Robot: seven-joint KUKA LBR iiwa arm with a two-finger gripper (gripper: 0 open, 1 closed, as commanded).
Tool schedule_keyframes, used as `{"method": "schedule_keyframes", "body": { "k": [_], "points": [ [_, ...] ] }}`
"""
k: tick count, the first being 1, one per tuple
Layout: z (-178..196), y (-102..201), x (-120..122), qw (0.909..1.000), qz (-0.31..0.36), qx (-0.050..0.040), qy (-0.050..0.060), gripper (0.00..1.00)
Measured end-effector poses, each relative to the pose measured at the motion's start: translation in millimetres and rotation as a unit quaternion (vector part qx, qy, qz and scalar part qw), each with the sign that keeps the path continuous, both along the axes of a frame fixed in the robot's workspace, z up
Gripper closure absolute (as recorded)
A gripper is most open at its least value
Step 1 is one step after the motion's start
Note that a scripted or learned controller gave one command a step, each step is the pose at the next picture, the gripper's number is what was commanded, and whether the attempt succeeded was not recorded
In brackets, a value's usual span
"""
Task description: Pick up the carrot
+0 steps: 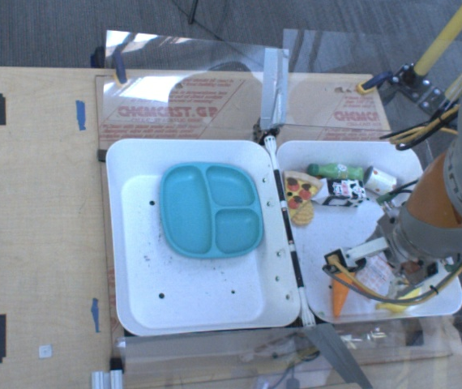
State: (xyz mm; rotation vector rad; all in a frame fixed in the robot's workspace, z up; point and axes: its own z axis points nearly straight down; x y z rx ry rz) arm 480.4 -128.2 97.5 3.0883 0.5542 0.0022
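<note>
The carrot [340,296] is a small orange cone lying near the front edge of the right bin [316,241], with its tip pointing toward the front. My gripper [376,279] hangs low over the front of that bin, just right of the carrot and very close to it. The wrist and its cables cover the gripper's lower part. From this angle the carrot looks beside the gripper rather than inside it.
At the back of the right bin lie a green bottle [336,170], a pizza slice toy [301,188], a round cookie [301,214], a black-and-white carton [344,191] and a white cylinder [380,181]. A teal divided plate [212,209] sits in the left bin [134,241].
</note>
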Motion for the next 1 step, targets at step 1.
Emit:
{"method": "schedule_keyframes", "body": {
  "k": [1],
  "points": [
    [-9.4,16.1,9.3,0.997,-0.077,-0.002,-0.001,0.0]
  ]
}}
